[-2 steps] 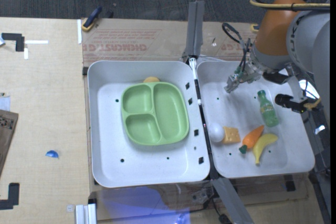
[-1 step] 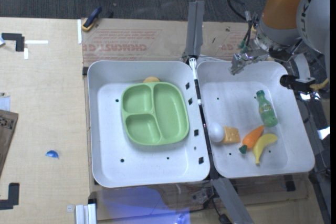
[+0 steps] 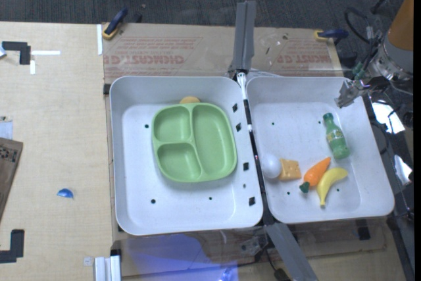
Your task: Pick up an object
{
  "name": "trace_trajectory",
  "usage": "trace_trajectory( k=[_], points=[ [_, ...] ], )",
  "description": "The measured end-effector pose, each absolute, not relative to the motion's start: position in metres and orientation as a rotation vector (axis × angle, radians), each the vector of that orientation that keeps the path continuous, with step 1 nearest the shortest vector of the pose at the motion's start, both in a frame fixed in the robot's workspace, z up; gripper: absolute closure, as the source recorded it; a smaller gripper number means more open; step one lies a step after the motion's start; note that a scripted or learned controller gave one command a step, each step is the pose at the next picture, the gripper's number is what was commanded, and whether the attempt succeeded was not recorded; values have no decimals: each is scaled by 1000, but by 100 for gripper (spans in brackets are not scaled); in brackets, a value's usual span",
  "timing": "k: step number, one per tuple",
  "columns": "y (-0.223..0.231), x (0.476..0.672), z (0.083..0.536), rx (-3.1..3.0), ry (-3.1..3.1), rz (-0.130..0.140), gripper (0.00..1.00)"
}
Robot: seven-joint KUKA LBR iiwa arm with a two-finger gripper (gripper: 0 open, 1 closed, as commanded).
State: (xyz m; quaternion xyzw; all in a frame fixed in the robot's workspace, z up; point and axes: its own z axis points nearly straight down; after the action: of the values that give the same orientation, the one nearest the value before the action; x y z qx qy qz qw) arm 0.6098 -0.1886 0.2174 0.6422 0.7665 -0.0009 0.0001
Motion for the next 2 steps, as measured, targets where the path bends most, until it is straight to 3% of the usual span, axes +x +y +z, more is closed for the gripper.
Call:
trace_trajectory(
  k=[1, 2],
  points=[
    [-191, 538, 120, 2109, 2330, -2, 100],
    [-185, 540, 121, 2102, 2342, 7, 0]
  ],
)
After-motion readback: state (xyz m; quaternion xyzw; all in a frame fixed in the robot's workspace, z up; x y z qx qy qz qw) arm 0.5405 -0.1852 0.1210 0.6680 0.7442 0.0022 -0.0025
